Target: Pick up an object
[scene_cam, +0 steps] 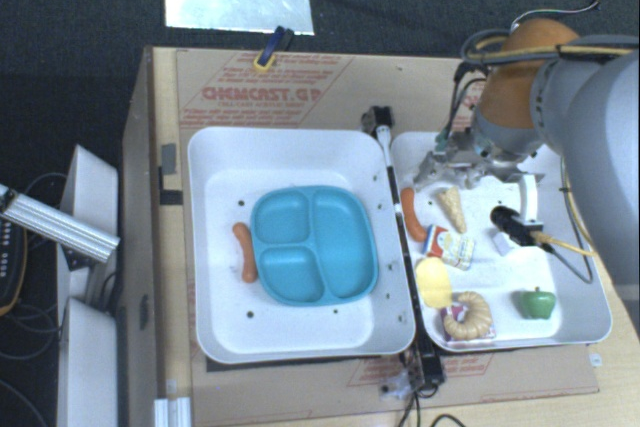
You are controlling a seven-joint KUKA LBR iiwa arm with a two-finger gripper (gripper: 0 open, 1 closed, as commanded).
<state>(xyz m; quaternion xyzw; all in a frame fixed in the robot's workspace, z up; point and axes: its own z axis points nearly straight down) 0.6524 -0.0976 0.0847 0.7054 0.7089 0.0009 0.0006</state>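
My gripper (452,171) hangs low over the back left part of the right bin (592,317). Just in front of it lies a beige cone (453,208), tip toward the front. An orange sausage (411,213) lies against that bin's left wall. Further forward are a small red-and-white packet (450,247), a yellow lump (434,282), a sugared donut (468,315) and a green pepper (537,303). I see nothing held in the gripper.
The left bin (290,140) holds a blue divided plate (312,245) and a second orange sausage (245,252) beside its left edge. The arm's grey body and orange band (520,65) cover the right bin's back right corner.
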